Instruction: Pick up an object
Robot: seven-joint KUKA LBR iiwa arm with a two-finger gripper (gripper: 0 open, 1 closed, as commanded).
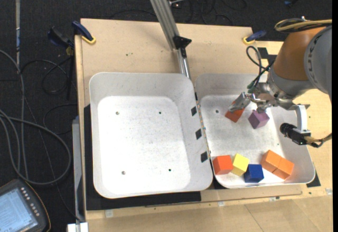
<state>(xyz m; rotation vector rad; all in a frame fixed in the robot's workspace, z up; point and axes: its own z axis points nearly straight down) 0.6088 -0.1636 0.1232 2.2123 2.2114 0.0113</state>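
Claw (248, 103) seen low in right bin (301, 178), fingers spread, nothing gripped. Red-orange block (234, 115) just below-left of claw, purple block (258, 119) just below-right. One block to be centred between fingers before closure; straddling both best avoided.

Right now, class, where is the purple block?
In the camera view, the purple block is in the right bin, toward its upper half, just right of a small red-orange block and close under the gripper.

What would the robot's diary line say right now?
arm: over right bin | gripper: by red-orange block, purple block | held: unclear
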